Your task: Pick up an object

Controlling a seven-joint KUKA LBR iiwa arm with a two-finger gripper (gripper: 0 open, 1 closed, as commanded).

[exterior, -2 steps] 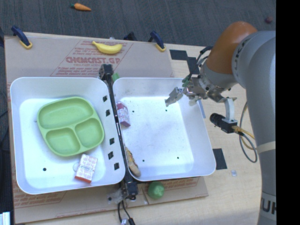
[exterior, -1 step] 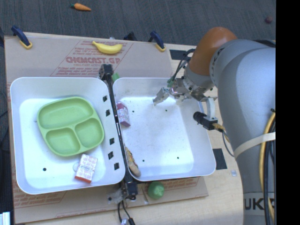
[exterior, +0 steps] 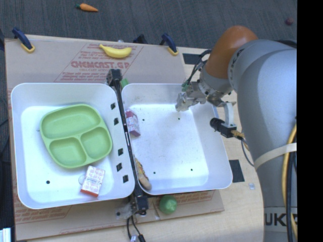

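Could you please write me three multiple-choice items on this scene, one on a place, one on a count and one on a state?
1. Where does the banana lie?
A. on the cardboard sheet behind the bins
B. in the green tray
C. in the right bin

2. How many compartments has the green tray?
A. two
B. three
C. five

3. How does the gripper stand to the right bin?
A. over its far right corner, with no object seen between it
B. low over the near left corner
C. over the left bin

Key: 1 A, the banana rests on the printed cardboard above the bins. 2 B, one long section and two smaller ones show. 3 A, the gripper sits by the far rim near the arm's wrist, and nothing shows in it.
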